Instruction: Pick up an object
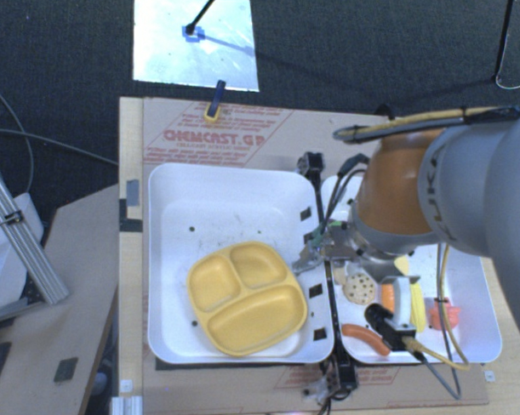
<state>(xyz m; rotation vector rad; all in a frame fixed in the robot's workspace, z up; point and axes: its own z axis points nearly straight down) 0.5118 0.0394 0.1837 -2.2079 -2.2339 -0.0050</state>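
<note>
From above, the grey arm (pixel 474 184) with its orange band (pixel 397 186) comes in from the right and bends down over the line where the two white bins meet. The pincer (pixel 306 258) sits low at that divide, just inside the left bin (pixel 209 201). From where I stand I cannot tell how far open it is, or whether it has hold of anything.

Just below and to the left of the pincer lies a yellow divided plate (pixel 247 297), flat on the bin floor, with three compartments facing up. Its upper right corner is right beside the pincer's tip; I cannot tell if they touch.

On the other side of the pincer, in the right bin (pixel 478 291), the small things lie bunched below the wrist. A round speckled biscuit (pixel 358 288) is nearest, just right of the pincer and a little lower. Further right are an orange and white piece (pixel 401 297), a yellow stick (pixel 417 307) touching it, and a salmon piece (pixel 447 316). An orange sausage-shaped piece (pixel 362 336) lies lowest, near the bin's front wall.

Both bins rest on a printed cardboard sheet (pixel 220 137) on the desk (pixel 83 264), well behind the pincer.
</note>
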